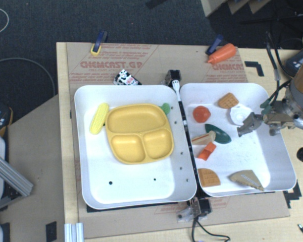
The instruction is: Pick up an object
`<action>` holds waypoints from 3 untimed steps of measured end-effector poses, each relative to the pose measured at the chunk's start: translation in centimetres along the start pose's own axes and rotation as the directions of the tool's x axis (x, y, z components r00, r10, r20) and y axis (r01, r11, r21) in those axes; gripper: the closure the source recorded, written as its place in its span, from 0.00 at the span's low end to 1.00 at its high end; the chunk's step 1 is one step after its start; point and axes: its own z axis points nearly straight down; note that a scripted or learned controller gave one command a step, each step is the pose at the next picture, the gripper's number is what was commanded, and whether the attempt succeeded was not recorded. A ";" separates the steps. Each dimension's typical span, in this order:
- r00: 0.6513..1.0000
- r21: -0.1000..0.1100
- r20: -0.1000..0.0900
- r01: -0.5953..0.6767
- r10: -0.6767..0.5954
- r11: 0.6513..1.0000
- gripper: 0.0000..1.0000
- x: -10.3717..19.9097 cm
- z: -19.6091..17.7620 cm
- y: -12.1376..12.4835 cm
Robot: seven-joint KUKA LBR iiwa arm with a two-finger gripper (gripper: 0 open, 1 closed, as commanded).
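Note:
My gripper (pixel 248 124) hangs over the right bin (pixel 272 155), near its right side, on the grey arm coming in from the right. Just up and left of it lies a white round object (pixel 238 114), close to the gripper; I cannot tell if they touch. Further left in the same bin are a red tomato (pixel 202 114), a dark green piece (pixel 218 134), a tan stick (pixel 200 139) and an orange-red block (pixel 206 153). A cracker (pixel 227 101) lies at the back. A waffle square (pixel 208 177) and a tan wedge (pixel 247 179) lie at the front.
The left bin (pixel 136 185) holds a yellow divided plate (pixel 139 132), a corn cob (pixel 98 117) and a small green piece (pixel 165 108). On the board behind the bins lie an orange carrot (pixel 222 53), a black-and-white toy (pixel 126 78) and a clamp (pixel 97 44).

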 end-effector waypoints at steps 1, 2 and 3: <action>1.000 -0.010 0.002 0.002 -0.002 1.000 0.00 0.0 -0.5 0.2; 1.000 -0.002 -0.001 0.002 -0.002 1.000 0.00 0.7 5.1 -0.6; 1.000 -0.002 -0.001 0.003 -0.003 1.000 0.00 1.7 10.2 -0.2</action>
